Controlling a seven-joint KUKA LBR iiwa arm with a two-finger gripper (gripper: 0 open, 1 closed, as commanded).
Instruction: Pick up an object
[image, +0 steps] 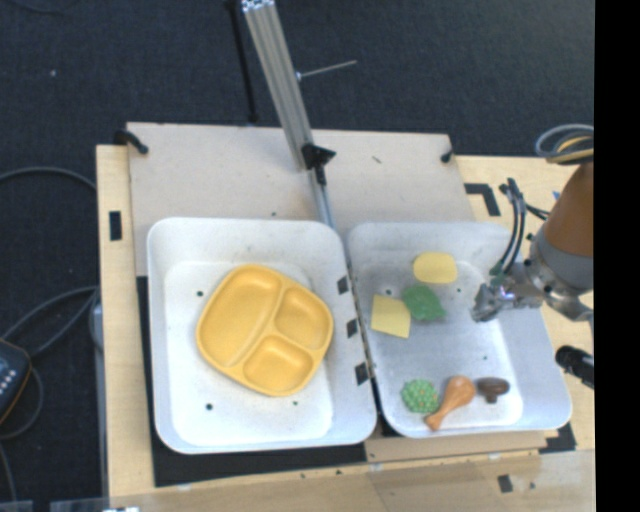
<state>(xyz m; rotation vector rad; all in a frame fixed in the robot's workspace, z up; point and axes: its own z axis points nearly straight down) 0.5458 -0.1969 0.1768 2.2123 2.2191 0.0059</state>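
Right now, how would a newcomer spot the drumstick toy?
Look in the right-hand white bin, along its near edge. Between a bumpy green broccoli-like piece and a small dark brown piece lies the tan-orange plastic drumstick, the only long, club-shaped item.

In the bin on my side, a pale yellow rounded piece (435, 267) lies flat near the far wall, with a dark green leafy lump (424, 303) just in front of it and a yellow wedge (391, 316) lying flat and touching that lump on the side toward the other bin. Along the near wall sit a bright green knobbly piece (419, 395), a tan drumstick (451, 399) lying slantwise just beside it, and a small dark brown piece (492, 387) at the drumstick's thick end.
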